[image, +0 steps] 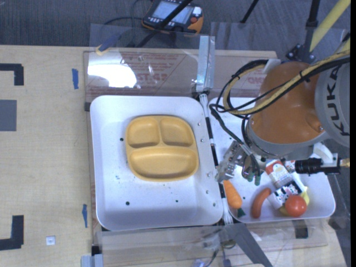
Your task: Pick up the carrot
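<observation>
Gripper [233, 161] hangs low in the right bin [325, 207], right of centre in the frame, just above and slightly left of the carrot [233, 194]; whether anything sits between its fingers, or how wide they stand, cannot be told from this slant. Nothing shows it touching the carrot.

Carrot lies in the lower left corner of the right bin, close against the wall shared with the left bin [105, 166], its orange body running up-left to down-right with a green tip at the lower end. Just right of it lies a sausage [258, 202], tilted. Farther right sit a tomato [295, 206] and a white bottle [281, 177] with a red cap. In the left bin, centre frame, rests a yellow tray [161, 147] with three compartments. At upper right the arm [289, 107] shows its orange band, with black cables looping to its left.
</observation>
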Available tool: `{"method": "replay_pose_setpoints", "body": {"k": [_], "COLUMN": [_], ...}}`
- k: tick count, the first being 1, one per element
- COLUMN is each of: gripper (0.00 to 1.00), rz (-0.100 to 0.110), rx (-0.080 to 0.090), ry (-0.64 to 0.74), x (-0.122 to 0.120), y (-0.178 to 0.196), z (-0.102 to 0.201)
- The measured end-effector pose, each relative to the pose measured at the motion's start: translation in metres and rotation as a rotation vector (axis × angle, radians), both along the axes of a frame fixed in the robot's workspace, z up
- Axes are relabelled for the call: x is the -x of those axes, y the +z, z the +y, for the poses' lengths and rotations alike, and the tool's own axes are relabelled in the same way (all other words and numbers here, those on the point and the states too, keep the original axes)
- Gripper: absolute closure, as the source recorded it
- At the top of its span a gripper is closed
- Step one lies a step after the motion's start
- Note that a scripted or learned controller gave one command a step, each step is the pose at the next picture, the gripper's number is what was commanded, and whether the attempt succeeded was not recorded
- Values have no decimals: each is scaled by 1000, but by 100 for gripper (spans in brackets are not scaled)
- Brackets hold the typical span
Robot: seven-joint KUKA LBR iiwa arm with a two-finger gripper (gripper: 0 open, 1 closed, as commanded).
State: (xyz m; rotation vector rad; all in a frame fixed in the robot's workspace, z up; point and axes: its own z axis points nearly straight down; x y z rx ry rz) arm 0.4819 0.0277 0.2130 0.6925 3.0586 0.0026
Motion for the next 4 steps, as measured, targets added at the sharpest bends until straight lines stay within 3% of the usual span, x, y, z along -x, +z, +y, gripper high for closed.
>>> {"method": "replay_pose_setpoints", "body": {"k": [1, 2, 3, 4], "gripper": [100, 100, 100, 100], "rz": [1, 5, 2, -1], "rx": [1, 1, 0, 1], "ry": [-61, 392, -46, 99], "x": [-5, 0, 2, -55], "y": [60, 26, 30, 16], "z": [-48, -45, 20, 8]}}
